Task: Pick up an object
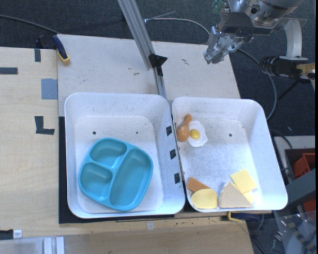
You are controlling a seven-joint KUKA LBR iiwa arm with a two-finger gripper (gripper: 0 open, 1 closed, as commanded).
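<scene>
Several small food-like pieces lie in the right bin point(257, 115), any of them a candidate for picking. Near that bin's upper left corner a fried egg point(196, 135) rests flat, white with a yellow yolk, and an orange-brown drumstick-shaped piece point(184, 130) touches its left edge. Along the bin's lower edge sits a cluster — a brown wedge point(197, 184), a pale yellow rounded piece point(204, 199) just below it, a tan triangular slice point(233, 197) beside that, and a yellow cheese-like block point(244, 181) leaning against the slice. The left bin point(74, 110) holds a blue divided plate point(115, 173) with three compartments, lying toward its lower half. Both bins sit side by side on the pale bench point(21, 115). The gripper point(217, 54) hangs above the bench beyond the far edge of the right bin, well apart from every piece and with nothing between its fingers — whether they are spread or closed cannot be told. A slanted metal bar point(138, 28) crosses the top, ending near the seam between the bins.
</scene>
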